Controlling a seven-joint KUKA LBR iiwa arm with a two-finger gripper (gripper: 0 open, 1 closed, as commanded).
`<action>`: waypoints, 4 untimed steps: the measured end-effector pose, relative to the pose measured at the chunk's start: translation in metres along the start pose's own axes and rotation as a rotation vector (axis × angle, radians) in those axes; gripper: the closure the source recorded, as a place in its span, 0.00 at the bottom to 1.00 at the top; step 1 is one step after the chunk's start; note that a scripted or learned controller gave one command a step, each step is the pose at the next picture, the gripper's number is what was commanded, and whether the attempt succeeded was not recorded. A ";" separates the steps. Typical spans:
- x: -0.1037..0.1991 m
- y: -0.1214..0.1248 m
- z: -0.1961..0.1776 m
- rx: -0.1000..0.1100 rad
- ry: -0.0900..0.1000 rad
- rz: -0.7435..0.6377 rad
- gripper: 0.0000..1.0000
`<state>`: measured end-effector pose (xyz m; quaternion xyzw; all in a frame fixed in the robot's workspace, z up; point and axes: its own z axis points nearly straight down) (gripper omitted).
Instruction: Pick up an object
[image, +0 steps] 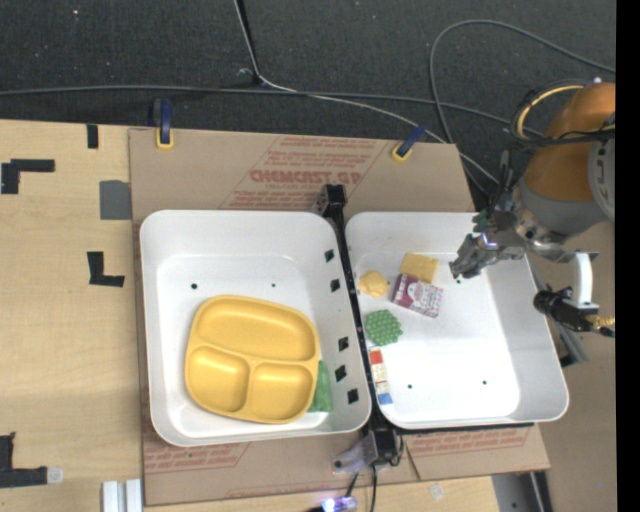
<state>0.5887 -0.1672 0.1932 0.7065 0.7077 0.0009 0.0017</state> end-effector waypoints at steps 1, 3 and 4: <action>0.000 0.001 -0.030 0.002 0.001 0.001 1.00; 0.101 -0.013 -0.030 0.005 0.003 -0.005 1.00; 0.162 -0.029 -0.035 0.006 0.004 -0.006 1.00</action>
